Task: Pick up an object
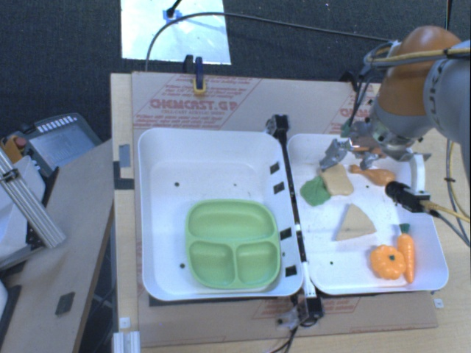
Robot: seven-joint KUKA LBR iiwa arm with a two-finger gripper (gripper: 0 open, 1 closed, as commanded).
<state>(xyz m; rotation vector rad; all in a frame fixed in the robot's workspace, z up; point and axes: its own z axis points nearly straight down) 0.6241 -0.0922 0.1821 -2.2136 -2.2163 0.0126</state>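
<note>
Lighting: bright, even, overhead; image soft.
Detail: white bins (221,149) near overexposed; glare on reflective sheet (175,22) at top; faint, short shadows beneath items; arm (427,72) slightly blurred; dark backdrop underexposed, grainy.

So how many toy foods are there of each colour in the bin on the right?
Green: 1, the green leafy piece
Tan: 2, the tan block and the tan wedge
Orange: 3, the pumpkin, the carrot and the drumstick
Total: 6
</note>
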